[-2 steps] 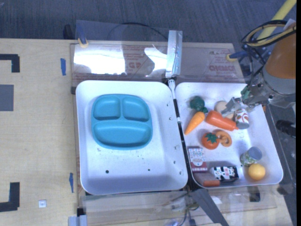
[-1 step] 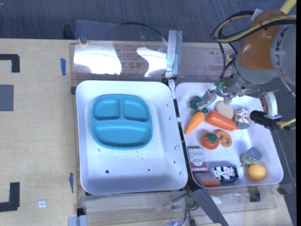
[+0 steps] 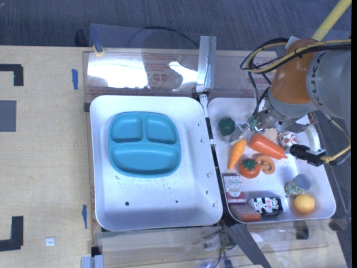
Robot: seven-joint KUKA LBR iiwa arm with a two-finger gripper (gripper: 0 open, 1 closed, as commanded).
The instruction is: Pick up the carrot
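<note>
- My claw (image 3: 261, 128) hangs over the upper part of the right bin (image 3: 329, 197); whether it is open or closed I cannot tell from above, as the wrist covers it.
- Two carrots sit in that bin. The large carrot (image 3: 268, 146) lies right under my claw, tilted, its tip pointing away from the left bin (image 3: 100, 166).
- The small carrot (image 3: 237, 152) lies just beside the large one, on the left-bin side, and slants.
- Tomato (image 3: 249, 168) sits just below the two carrots.
- Green ball (image 3: 226, 126) sits above the small carrot, near the bin divider.
- Orange (image 3: 304, 204) rests well below the large carrot, toward the bin's lower corner.
- Blue tray (image 3: 145, 144) lies in the left bin, well apart from the carrots.
</note>
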